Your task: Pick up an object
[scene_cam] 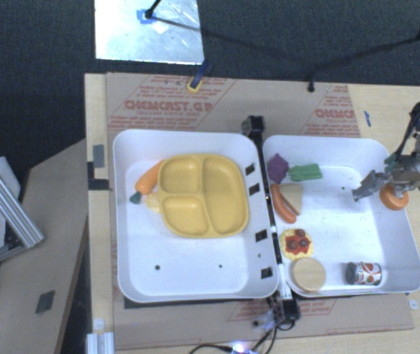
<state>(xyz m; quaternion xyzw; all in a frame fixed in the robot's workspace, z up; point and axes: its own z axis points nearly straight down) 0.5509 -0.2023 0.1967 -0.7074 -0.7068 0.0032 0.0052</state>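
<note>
Gripper (376,186) hanging over right bin (342,161) near its far-right wall; can't tell its state. Orange ball (395,198) sitting just beside it. Can (363,273) lying at front corner. Yellow tray (198,195) resting in left bin (132,271).

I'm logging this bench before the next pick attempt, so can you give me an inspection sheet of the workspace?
Surface: left bin and right bin side by side on a brown board.
Job's things: carrot beside yellow divided plate; purple piece, green block, hot dog, pizza slice, round cracker, can.
Clutter: nothing seen.
Grippers: gripper over right bin's far right.
Cables: black cables cross the floor.
Surroundings: shiny sheet on dark carpet.
</note>
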